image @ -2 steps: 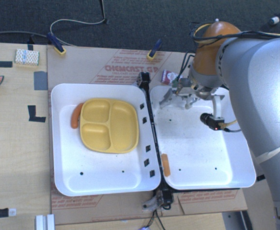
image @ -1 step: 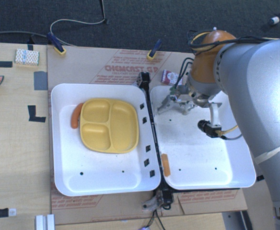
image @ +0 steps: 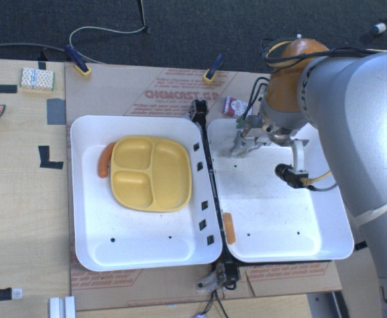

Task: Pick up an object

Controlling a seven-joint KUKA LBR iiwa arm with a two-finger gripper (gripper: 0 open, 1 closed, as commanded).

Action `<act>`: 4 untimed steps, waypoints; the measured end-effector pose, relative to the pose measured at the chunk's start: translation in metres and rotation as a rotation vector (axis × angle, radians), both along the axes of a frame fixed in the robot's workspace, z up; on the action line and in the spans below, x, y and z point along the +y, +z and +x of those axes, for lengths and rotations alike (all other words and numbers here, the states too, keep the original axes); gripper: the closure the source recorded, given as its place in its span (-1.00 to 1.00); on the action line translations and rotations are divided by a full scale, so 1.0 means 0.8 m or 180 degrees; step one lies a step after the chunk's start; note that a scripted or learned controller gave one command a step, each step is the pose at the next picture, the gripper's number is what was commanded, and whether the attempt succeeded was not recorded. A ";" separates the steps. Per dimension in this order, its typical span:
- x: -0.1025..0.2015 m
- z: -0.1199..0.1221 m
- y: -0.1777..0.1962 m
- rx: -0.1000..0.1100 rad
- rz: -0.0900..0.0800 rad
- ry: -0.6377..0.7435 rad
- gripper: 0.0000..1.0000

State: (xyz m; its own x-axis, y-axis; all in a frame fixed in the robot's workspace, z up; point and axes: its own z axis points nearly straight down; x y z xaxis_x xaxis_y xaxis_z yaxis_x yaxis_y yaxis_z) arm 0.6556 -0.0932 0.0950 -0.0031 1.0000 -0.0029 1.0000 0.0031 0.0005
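The small orange carrot-like piece [image: 228,228] lies in the right white bin [image: 326,240], against its left wall near the divider, so it looks hard to reach from above. The gripper [image: 241,146] hangs over the far part of that bin, well apart from it; whether its fingers are apart, I cannot tell. In the left white bin [image: 91,244] a yellow plastic divided plate [image: 151,173] partly covers an orange sausage-shaped piece [image: 104,161].

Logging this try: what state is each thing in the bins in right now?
Yellow plate: flat, right way up, in the left bin.
Orange piece: wedged beside the plate's left edge.
Orange stick: lying at the right bin's left wall.
Tool: low over the right bin, holding nothing visible.
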 end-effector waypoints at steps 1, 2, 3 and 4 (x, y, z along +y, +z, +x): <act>0.000 0.000 0.000 0.0001 -0.0001 0.0000 -1.00; 0.001 0.000 0.012 0.0004 0.0003 0.0002 1.00; 0.001 0.000 0.011 0.0004 0.0002 0.0003 -1.00; -0.002 -0.004 -0.012 0.0003 0.0005 -0.0006 -1.00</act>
State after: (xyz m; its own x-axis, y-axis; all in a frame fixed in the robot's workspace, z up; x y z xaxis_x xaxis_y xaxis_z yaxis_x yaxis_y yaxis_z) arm 0.6527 -0.0948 0.0852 -0.0011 1.0000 -0.0014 1.0000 0.0011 -0.0003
